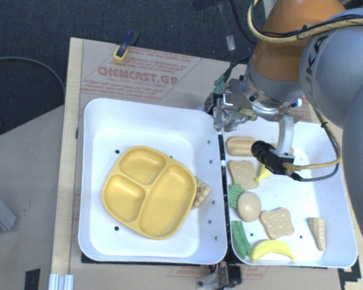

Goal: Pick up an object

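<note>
Bins [98, 123], two of them, sit side by side on the counter [75, 94], touching along the middle divider. Left bin has one yellow divided plate [149, 191] with three compartments, tilted a bit, plus one small tan piece [202, 192] tucked right against the plate's right edge. Loads of bare white floor around the plate, especially along the far and left walls.

Right bin [338, 215] is the busy one. Counting: one hot-dog bun looking roll [240, 146] at the far left corner, two toast-ish bread slices [243, 174] (the second one [276, 221] is closer to the middle), one pale egg-shaped thing [249, 206], one banana [272, 250] at the near edge, one long green pod [239, 238] along the divider, a smaller green bit [234, 194] above it, and one cone [318, 232] off to the right by itself. Most of that is packed against the left wall of that bin, pieces touching or just beside each other. The right half has more open floor, around the cone mainly.

The gripper [228, 117] hangs over the far end of the divider, just beside the roll. Can't tell whether the fingers are spread or pressed together, it's all dark clutter there. A black cable part [269, 157] dangles over the roll area.
</note>
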Controlling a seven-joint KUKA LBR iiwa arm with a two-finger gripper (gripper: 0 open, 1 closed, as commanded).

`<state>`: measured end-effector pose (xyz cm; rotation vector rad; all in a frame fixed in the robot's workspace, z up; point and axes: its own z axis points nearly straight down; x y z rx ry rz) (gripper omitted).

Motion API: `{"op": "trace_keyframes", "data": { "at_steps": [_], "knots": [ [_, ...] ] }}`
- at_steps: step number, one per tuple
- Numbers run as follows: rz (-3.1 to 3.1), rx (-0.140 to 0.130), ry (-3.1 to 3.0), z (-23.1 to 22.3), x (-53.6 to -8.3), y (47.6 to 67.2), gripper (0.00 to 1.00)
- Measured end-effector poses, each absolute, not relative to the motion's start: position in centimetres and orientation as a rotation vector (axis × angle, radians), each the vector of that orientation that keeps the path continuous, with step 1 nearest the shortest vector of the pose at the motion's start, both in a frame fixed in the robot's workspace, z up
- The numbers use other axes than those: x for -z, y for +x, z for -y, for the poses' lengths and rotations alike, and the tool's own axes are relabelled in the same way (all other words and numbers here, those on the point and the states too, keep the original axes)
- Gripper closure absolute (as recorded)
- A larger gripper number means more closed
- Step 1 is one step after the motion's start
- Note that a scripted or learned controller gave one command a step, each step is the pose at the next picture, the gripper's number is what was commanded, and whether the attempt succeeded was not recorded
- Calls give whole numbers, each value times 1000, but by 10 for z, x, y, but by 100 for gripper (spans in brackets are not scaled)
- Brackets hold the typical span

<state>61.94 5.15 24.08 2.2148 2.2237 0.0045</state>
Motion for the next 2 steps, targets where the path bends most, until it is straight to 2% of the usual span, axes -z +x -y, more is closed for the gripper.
{"op": "trace_keyframes", "data": {
  "at_steps": [1,2],
  "knots": [
    [-2224,-5,2216,-86,-234,636,100],
    [-2223,5,2223,-82,-215,640,100]
  ]
}}
